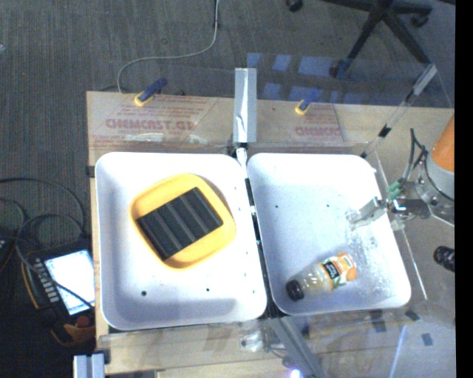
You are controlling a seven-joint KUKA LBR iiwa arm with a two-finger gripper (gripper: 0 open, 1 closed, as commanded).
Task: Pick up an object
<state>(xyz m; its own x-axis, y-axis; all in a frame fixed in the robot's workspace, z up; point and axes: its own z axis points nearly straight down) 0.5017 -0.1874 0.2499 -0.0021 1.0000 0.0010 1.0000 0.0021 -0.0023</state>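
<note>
Two bins | left bin: yellow-and-black pad mid | right bin: bottle near front edge | gripper at right edge, finger state: cannot tell

floor: dark grey carpet well left of and above the pincer | counter: pale wood, faded red lettering, far side of the pincer | chair base: black, wheeled, top of view above the pincer | cables: looped on the floor, far left
</note>
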